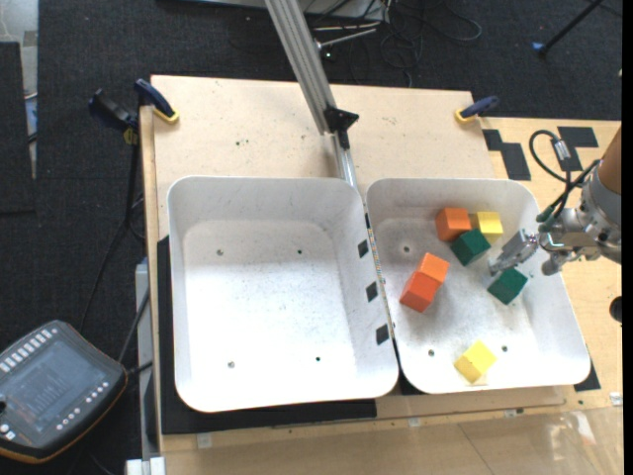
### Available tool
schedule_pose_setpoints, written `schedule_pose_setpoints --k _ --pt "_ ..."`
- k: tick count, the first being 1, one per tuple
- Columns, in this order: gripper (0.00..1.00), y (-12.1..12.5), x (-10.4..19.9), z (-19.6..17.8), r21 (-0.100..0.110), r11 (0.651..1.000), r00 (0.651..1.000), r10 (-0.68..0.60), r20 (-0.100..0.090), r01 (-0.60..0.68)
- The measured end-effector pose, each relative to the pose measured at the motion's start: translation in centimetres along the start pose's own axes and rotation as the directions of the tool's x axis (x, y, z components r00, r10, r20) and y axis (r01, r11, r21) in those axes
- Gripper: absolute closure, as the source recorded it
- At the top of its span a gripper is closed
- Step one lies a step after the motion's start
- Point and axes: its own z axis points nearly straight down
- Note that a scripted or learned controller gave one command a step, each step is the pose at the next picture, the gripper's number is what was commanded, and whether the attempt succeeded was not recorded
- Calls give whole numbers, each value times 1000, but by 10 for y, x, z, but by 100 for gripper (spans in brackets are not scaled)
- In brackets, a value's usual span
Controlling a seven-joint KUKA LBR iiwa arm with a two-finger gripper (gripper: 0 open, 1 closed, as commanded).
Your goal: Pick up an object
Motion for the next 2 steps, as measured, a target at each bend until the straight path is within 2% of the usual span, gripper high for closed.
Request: schedule_pose_setpoints --k 1,2 --pt "0 1 0 -2 -5 1000 1000 1 1 -1" --pt "0 0 -1 41 0 1000 1000 2 0 -2"
